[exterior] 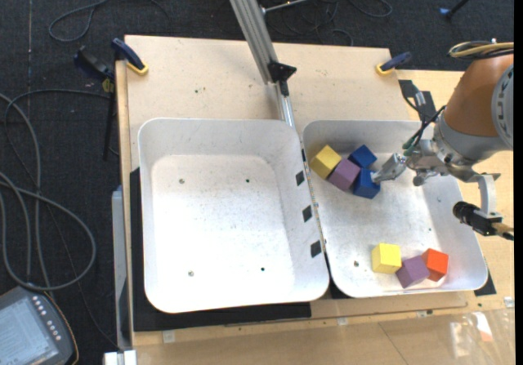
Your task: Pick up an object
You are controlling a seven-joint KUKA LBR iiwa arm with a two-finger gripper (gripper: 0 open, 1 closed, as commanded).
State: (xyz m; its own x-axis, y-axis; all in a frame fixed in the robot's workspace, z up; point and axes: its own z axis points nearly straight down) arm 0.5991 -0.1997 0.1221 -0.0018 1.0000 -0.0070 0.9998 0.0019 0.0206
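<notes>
In the right bin (458, 273), a cluster of blocks lies near the far left corner: a yellow block (324, 161), a purple block (345, 174) and two blue blocks (364, 158) (366, 184). Near the front wall sit another yellow block (386, 257), a purple block (412, 270) and an orange block (437, 262). My gripper (386, 171) reaches in from the right and is low beside the blue blocks, its tip close to the nearer blue one. No block shows clearly between its fingers.
The left bin (163, 290) stands beside the right one. A slanted metal pole (249, 16) runs from the far edge down to the gap between the bins. Clamps mark the bench's far corners (131, 57) (392, 63).
</notes>
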